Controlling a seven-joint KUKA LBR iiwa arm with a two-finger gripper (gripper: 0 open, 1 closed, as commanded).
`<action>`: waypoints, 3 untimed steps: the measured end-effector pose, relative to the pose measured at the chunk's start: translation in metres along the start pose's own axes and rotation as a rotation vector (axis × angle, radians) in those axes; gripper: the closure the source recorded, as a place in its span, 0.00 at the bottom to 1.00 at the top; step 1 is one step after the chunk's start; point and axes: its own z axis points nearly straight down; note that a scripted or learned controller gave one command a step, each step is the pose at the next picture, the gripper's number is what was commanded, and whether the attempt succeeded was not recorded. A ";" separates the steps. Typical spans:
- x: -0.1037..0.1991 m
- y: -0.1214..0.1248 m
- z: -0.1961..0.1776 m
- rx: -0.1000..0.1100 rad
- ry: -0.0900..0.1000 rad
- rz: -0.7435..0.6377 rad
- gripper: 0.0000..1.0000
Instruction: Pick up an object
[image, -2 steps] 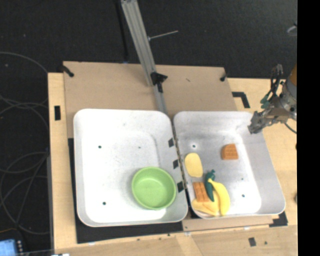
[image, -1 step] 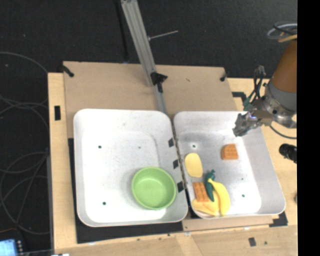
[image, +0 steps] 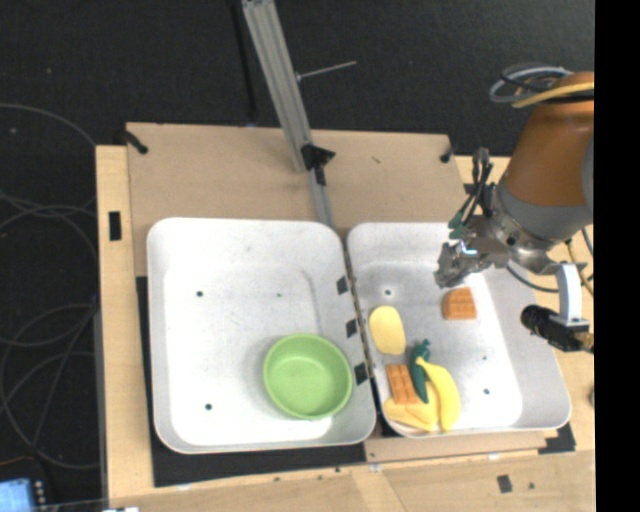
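Gripper (image: 455, 268) above the right bin (image: 520, 400)
Orange block (image: 460, 304) lies just below it; jaw state cannot be told.

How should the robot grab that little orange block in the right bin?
Probably straight from above, fingers closing across the two opposite flat sides of the orange block. It lies flat on the right bin floor, apart from the other toys, so both sides look free. The gripper hangs just above its upper-left edge.
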 end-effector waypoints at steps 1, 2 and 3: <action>0.055 -0.010 0.014 0.000 0.001 -0.001 1.00; 0.107 -0.026 0.026 0.001 0.001 -0.001 1.00; 0.166 -0.036 0.018 -0.002 0.004 -0.005 1.00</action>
